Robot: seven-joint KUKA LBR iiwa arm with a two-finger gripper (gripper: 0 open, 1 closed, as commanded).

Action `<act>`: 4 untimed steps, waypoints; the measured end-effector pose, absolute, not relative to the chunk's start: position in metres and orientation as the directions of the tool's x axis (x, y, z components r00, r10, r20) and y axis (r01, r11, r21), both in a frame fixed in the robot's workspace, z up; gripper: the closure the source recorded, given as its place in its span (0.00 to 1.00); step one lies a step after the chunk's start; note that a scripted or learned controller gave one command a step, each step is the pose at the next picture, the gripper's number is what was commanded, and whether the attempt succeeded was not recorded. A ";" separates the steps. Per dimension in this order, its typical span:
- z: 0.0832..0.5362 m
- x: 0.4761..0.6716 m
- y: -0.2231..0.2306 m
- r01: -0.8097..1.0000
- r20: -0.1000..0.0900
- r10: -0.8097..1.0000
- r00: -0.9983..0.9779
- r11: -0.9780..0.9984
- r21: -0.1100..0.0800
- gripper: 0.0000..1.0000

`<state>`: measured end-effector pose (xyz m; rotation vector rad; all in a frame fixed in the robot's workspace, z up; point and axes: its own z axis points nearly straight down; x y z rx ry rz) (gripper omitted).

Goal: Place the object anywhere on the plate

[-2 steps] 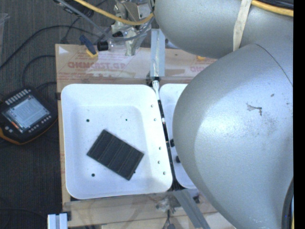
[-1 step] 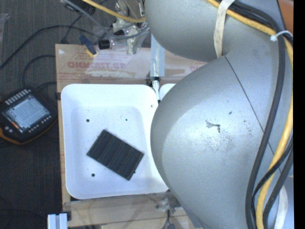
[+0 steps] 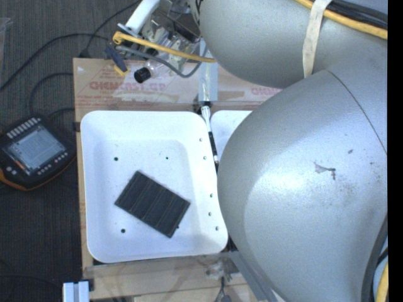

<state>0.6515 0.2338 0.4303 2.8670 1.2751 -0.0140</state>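
White plastic is forming the left bin (image 3: 101, 137), whose raised rim is running round on all four sides and curving down to a flat floor dotted with small holes. A dark ribbed rectangular plate (image 3: 152, 204) is lying flat on that floor, turned at a slant, nearer the front edge, with bare floor open on every side of it, most of all toward the back wall. The right bin (image 3: 230, 123) is touching the left one along a shared edge, and the grey arm (image 3: 296, 168) is covering nearly all of it. The arm is bulking across the right of the view, its upper part stretching over the back of the desk (image 3: 145, 85), where the claw (image 3: 165, 33) is hanging beyond the bins among cables; whether it is open I cannot tell.
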 end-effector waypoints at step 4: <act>0.443 0.670 0.235 0.991 -0.030 0.990 0.135 -0.136 -0.018 1.00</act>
